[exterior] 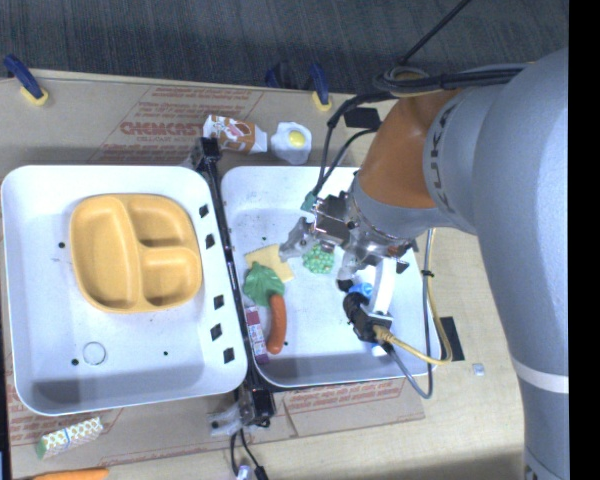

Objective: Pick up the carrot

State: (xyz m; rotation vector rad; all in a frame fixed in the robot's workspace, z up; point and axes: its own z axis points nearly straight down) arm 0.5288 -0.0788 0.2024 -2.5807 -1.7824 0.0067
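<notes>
The carrot [275, 322] lies in the right bin [280, 373], close to that bin's left wall and toward its near edge, its orange body running roughly along the wall and its green leafy top [263, 281] pointing toward the far edge. A dark red packet [253, 330] lies between the carrot and the left wall, just beside both, so little room is left on that side, while the white floor to the carrot's right is bare up to the arm's cables. A yellow wedge [267, 261] sits just beyond the leafy top. The arm [450, 148] hangs over the right bin's middle and right side, covering its far right corner, and the gripper [318, 248] is above a green knobbly ball [320, 261] near the bin's centre, apart from the carrot; whether it is released or clenched cannot be told. The left bin [20, 298] holds a yellow divided tray [135, 248] in its far half, with bare floor along its near edge. On the cardboard beyond the bins' far edges rest a small brown-and-white carton [230, 133] and a white-and-yellow egg toy [292, 141]
</notes>
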